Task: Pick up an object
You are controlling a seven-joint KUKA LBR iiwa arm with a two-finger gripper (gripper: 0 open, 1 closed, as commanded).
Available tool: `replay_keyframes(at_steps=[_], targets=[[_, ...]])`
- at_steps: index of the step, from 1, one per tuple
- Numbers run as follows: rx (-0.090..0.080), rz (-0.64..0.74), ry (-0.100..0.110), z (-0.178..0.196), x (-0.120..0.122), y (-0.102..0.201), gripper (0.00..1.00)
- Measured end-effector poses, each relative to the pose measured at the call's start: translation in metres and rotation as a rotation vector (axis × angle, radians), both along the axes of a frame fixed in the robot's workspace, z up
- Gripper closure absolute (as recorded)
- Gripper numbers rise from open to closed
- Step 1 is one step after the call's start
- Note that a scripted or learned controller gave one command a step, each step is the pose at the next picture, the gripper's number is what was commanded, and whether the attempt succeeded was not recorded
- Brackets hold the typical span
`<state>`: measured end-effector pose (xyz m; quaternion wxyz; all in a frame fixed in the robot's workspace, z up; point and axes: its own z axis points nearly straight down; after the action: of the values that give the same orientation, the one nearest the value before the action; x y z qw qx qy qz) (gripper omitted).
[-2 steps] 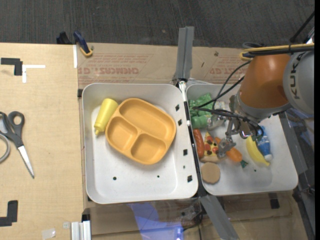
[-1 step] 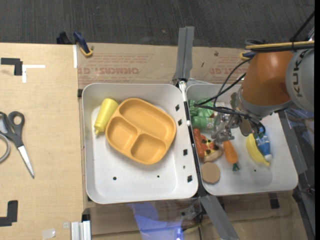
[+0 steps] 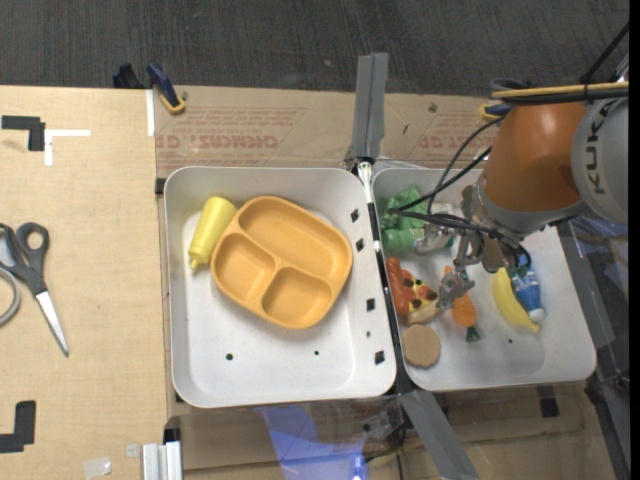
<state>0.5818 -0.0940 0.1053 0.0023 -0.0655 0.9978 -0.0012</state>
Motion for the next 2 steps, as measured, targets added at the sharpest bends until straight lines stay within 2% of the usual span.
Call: replay_keyframes(at_steps=[1, 2], targets=[[-0.001, 0.002, -0.006, 0.01, 0.002, 0.0, 1.0], [0.002, -0.162, -0.004, 0.017, 0.078, -0.068, 1.0]])
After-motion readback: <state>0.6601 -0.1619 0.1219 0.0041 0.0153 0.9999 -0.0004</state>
